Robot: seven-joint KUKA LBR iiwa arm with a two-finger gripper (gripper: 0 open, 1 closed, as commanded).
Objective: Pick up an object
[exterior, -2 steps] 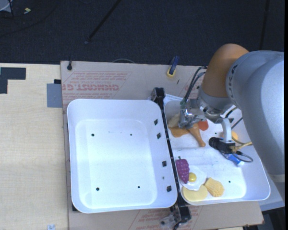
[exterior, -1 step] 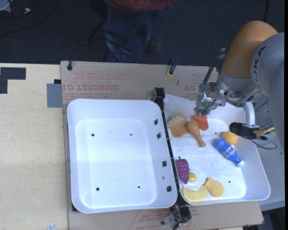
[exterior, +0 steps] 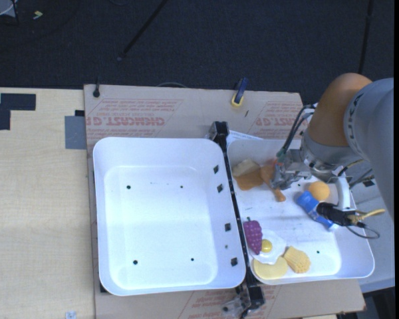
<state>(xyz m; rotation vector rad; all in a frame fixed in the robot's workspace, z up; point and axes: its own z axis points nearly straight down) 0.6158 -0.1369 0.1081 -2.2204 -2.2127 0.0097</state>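
The hand (exterior: 284,175) sits low in the right bin (exterior: 359,261), right over a small orange piece (exterior: 279,195) and just beside a tan, bread-like item (exterior: 248,176) near the divider between the bins (exterior: 227,191). Whether its fingers are spread or pressed together I cannot tell; they are too small and dark against the clutter, and nothing is clearly seen between them.

The risks come from crowding. Toward the arm side of the orange piece lie an orange ball (exterior: 318,191) and a blue object (exterior: 310,205), so a slightly off descent could nudge one of these instead of closing on anything. The ball would likely roll away. The small orange piece is thin and could slip out of a pinch or be pushed along the bin floor. Farther from it, the purple grapes (exterior: 253,234), fried egg (exterior: 268,248) and yellow wedge (exterior: 296,260) are well apart and unlikely to interfere.
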